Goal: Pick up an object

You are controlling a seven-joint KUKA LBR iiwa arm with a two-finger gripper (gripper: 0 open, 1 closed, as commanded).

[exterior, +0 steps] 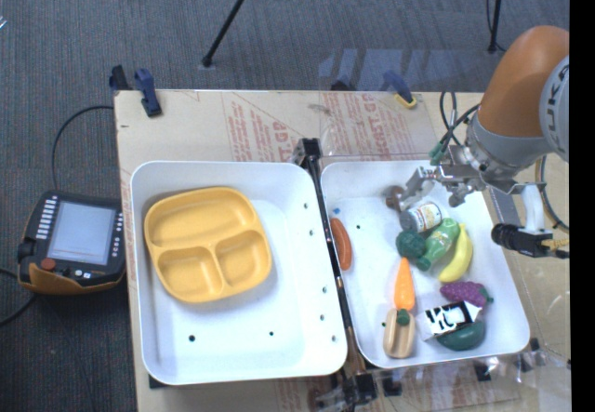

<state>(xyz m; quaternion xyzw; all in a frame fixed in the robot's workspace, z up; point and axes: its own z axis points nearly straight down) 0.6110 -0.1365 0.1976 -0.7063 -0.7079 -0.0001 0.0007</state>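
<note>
green toy (461,335), carrot (403,284) — pincer (416,187) above

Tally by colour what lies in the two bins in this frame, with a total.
Yellow: 2, the tray in the left bin and the banana in the right bin
Orange: 2, the carrot and the sausage
Green: 3, the broccoli, the bottle and the dark green item
Purple: 1, the grapes
Tan: 1, the bun
White-labelled: 1, the can
Total: 10
</note>
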